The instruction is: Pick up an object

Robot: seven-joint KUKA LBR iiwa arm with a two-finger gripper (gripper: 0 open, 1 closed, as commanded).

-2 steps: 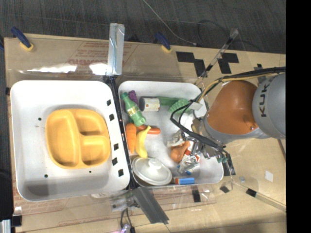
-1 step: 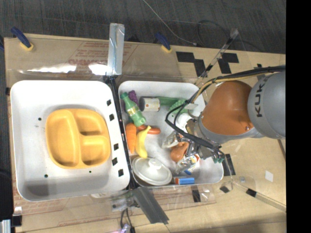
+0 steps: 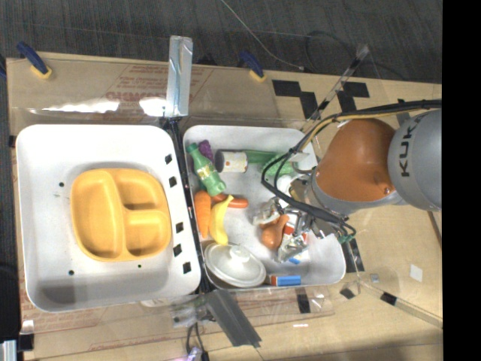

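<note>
My gripper (image 3: 290, 235) is down inside the right bin (image 3: 331, 265), below the orange wrist band (image 3: 353, 160). It sits right against a small orange-brown object (image 3: 269, 236) and a crumpled clear wrapper (image 3: 264, 215). To its left lie a banana (image 3: 219, 220), a carrot (image 3: 203, 213) and a green bottle (image 3: 204, 168). A white round lid (image 3: 236, 265) rests at the bin's front. The arm hides the bin's right part.
The left bin (image 3: 37, 201) holds a yellow divided tray (image 3: 120, 213). In the right bin there is also a white cylinder (image 3: 234, 161), a green stick (image 3: 264, 156) and a blue-and-orange marker (image 3: 284, 280). Black cables (image 3: 274, 171) loop over the bin.
</note>
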